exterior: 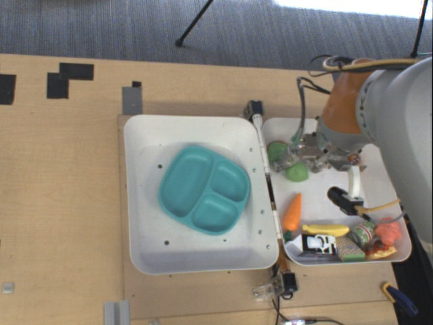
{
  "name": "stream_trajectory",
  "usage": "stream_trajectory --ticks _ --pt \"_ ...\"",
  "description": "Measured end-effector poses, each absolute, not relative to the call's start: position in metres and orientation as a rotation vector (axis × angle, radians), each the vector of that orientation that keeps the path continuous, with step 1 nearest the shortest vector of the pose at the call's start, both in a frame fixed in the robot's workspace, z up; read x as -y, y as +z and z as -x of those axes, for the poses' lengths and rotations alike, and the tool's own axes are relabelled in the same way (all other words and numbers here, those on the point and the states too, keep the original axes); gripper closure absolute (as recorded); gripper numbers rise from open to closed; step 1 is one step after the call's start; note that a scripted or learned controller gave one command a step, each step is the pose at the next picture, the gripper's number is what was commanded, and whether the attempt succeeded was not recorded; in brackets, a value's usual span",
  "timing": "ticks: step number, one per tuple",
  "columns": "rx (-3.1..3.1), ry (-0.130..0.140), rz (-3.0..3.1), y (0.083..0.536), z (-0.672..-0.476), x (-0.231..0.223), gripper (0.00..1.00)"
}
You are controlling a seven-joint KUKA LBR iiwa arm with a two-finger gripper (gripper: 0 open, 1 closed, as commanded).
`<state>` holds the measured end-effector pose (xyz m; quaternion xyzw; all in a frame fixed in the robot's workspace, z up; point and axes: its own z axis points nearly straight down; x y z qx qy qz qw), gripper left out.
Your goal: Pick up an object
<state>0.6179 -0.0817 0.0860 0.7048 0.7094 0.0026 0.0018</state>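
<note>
**Claw (303, 160) low in the shallow white right bin (318, 208), next to the green stuff**
Honestly can't tell if it's open or closed from up here. A round light-green plastic ball (296, 173) sits right under it, and a darker green lump (277, 152) is just beside that. An orange toy carrot (292, 212) and a yellow toy banana (325, 229) lie nearer the front edge. The shallow white left bin (145, 235) holds a teal divided plate (205, 189).

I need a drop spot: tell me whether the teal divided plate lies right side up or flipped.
Right side up: the teal three-compartment plastic plate, flat in the left white bin, shows its hollow compartments facing upward.
</note>
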Motion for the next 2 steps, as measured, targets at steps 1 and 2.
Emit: stream_trajectory --ticks 1,2 --pt "-2.23 0.011 -2.2 0.098 -0.62 0.083 1.0" --pt "-2.226 0.009 -2.209 0.235 -0.629 0.03 1.0"
